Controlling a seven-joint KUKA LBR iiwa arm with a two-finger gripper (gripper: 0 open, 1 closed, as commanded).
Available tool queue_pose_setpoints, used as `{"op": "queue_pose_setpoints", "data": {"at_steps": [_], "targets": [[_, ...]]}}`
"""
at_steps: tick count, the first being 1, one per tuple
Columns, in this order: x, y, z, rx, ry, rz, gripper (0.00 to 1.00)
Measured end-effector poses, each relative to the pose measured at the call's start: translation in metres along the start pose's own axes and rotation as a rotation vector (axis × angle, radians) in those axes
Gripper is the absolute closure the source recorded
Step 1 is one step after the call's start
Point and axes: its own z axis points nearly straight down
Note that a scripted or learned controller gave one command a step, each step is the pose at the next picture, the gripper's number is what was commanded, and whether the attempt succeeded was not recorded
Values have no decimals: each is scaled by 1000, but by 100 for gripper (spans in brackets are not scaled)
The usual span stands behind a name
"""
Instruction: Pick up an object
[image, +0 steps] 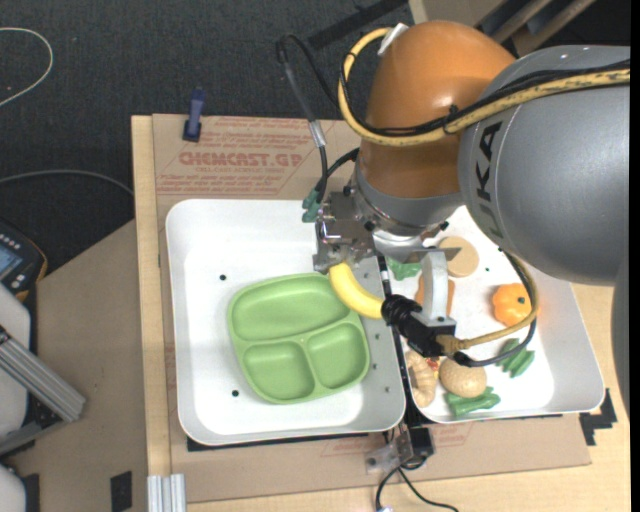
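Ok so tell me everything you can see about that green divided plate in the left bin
The pale green divided plastic plate is a rounded, glossy dish with three compartments: one wide section across the top and two smaller ones below. All three look bare. It lies flat, turned a little, on the floor of the left white bin, toward its right side. The curved yellow banana sits at its upper right rim, though whether they touch is unclear.

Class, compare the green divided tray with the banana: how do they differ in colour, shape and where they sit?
The green divided tray is pale green; the banana is yellow. The tray is broad, flat and split into three compartments; the banana is a slim curved piece. The tray lies on the left bin floor; the banana sits at the tray's upper right edge, beneath the gripper. Both are over the left bin.
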Motion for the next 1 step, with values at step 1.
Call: {"op": "queue_pose_setpoints", "data": {"at_steps": [1], "targets": [[-47,-40,-8,16,-7,18,100]]}}
